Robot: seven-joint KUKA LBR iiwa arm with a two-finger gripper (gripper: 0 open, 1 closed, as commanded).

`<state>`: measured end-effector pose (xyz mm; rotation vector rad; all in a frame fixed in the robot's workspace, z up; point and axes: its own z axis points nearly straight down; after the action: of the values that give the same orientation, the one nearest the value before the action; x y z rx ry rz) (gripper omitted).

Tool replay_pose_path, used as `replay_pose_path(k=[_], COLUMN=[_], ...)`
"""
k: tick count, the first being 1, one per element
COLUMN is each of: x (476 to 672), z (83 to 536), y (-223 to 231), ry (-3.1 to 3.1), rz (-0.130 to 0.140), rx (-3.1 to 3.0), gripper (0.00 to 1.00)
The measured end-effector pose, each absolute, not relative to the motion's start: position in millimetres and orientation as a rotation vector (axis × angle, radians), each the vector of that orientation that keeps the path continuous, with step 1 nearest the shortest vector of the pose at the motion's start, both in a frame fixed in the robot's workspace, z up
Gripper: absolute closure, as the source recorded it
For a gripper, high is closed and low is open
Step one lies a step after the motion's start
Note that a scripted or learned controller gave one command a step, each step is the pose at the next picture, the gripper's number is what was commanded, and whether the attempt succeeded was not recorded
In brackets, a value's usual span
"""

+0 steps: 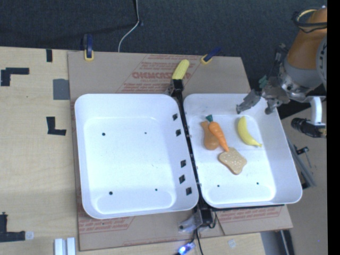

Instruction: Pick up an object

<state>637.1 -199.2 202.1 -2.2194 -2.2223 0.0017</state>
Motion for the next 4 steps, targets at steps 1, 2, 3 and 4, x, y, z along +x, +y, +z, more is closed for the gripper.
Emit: replay_pose_path(k=[1, 2, 3, 4], x=[634.2, 626.7, 627.6, 612.9], z=[99.2, 83.2, 94.8, 190.7], y=[-125.8, -94.5, -95.9, -21.5], ry=[-2.221, -2.225, -2.225, -2.234], rz=[0.007, 0.004, 0.002, -0.011], rx=[-2.206, -2.216, -2.219, -2.214], gripper=[0.00, 0.00, 1.00, 1.00])
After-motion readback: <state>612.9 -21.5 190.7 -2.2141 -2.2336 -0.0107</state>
